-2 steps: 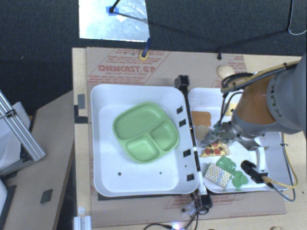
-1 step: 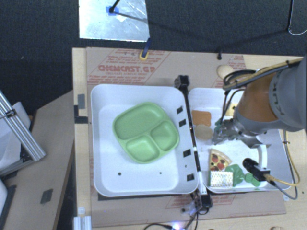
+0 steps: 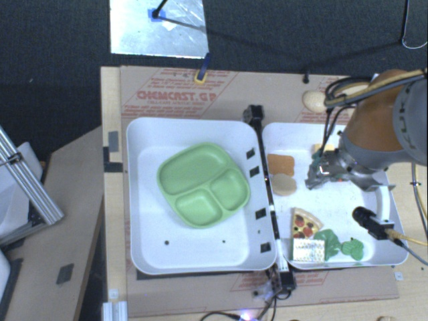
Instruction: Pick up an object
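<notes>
Candidate obj.: flat orange-brown bread-slice toy (image 3: 281,163), in right white bin (image 3: 384,243), upper-left part, close to centre divider. Lies flat, roughly square, no marked long axis. Touching or just below it: pale tan round disc toy (image 3: 284,185).

Key relation: both pieces lie to camera-left of two-finger gripper (image 3: 317,176), near, not touching. Gripper over upper-middle of same bin, tips pointing toward left and down in camera view. Finger state: cannot tell; dark tips merge with wrist body. Nothing seen between tips, so no hold claimed.

Further out, same bin, near front wall: pizza-slice toy w/ red dots (image 3: 305,223), long axis running front to back, point toward front; silvery textured square piece (image 3: 309,249) just below it; green leafy toy pieces (image 3: 338,242) just right of those. All well clear of gripper, toward front of bin. Black cylindrical part w/ yellow cable (image 3: 372,223) at right side of bin, appears to belong to arm hardware.

Left white bin (image 3: 144,246): light-green three-compartment plastic tray (image 3: 202,184), set at a slant, across divider from gripper.

Judgement: nearest targets = bread slice and tan disc. Short shift left plus descent needed. Risk: flat pieces, low profile, adjacent to each other and to bin wall; fingers likely to slide over or push one against divider.
</notes>
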Controlling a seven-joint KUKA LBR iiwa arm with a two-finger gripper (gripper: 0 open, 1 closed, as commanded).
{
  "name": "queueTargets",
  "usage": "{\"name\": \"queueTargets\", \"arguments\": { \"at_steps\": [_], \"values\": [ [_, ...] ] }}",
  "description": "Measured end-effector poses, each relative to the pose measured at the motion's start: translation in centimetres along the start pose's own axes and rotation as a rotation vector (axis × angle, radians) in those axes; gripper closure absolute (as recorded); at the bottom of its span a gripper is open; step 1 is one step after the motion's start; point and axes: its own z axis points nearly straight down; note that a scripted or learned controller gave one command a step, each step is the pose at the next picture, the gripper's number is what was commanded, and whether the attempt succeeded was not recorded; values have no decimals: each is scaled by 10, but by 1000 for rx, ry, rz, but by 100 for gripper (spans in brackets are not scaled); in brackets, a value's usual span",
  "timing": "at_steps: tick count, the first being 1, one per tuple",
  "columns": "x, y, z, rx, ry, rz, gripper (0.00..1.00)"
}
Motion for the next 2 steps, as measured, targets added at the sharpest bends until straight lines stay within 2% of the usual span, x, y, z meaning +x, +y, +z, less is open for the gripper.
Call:
{"name": "queueTargets", "arguments": {
  "at_steps": [1,2],
  "values": [
    [2,1,-44,1,0,-1,100],
    [2,3,-65,3,0,-1,100]
  ]
}}
